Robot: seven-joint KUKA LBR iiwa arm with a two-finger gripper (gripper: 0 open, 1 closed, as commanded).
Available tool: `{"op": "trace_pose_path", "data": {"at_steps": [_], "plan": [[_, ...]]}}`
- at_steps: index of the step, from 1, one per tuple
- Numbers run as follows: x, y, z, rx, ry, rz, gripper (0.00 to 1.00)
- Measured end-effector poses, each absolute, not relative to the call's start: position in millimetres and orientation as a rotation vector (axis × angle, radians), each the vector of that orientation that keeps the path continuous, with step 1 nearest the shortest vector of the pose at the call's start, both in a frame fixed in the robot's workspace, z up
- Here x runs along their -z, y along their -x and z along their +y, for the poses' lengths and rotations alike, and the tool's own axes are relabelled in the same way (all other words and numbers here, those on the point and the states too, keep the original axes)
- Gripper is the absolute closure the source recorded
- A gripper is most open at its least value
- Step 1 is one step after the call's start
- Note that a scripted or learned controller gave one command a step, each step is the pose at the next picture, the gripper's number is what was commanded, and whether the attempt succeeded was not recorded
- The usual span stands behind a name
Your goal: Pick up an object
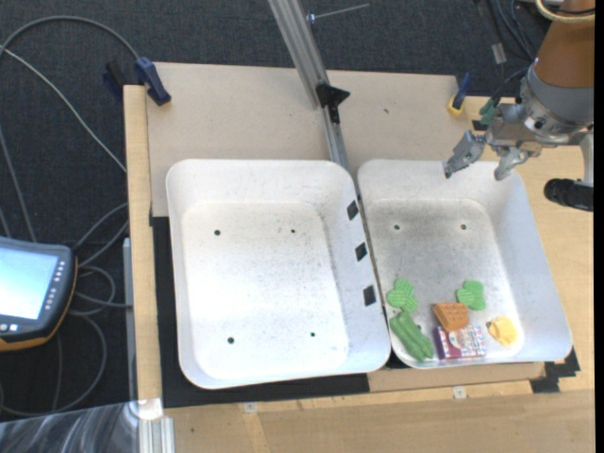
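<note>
Dark carpet surrounds a pale wooden counter (245, 111) carrying two white bins. Left bin (189, 253) sits beside the right bin (528, 243), whose near end holds green pieces (404, 296), an orange block (450, 315) and a yellow toy (503, 330). Above its far edge, the fingers (486, 163) hang spread apart, gripping nothing.

The gripper (484, 160) hangs over the far edge of the right bin (528, 243), its two fingers spread apart with nothing between them. Along that bin's near edge lie two green leafy pieces (402, 295) (471, 293), a green pod (411, 336), an orange block (450, 315), a purple-and-white packet (461, 343) and a yellow toy (503, 330). The left bin (189, 196) sits just beside it.
</note>
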State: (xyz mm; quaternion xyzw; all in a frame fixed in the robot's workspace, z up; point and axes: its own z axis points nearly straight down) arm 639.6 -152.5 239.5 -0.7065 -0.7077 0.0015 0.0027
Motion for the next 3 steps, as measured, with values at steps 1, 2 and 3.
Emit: {"op": "trace_pose_path", "data": {"at_steps": [1, 2, 3], "plan": [[-181, -630.2, -150, -0.007, 2.216, -2.217, 0.00], [-117, -625.4, -149, -0.007, 2.216, -2.216, 0.00], [-134, -628.4, -150, 0.003, 2.221, -2.223, 1.00]]}}
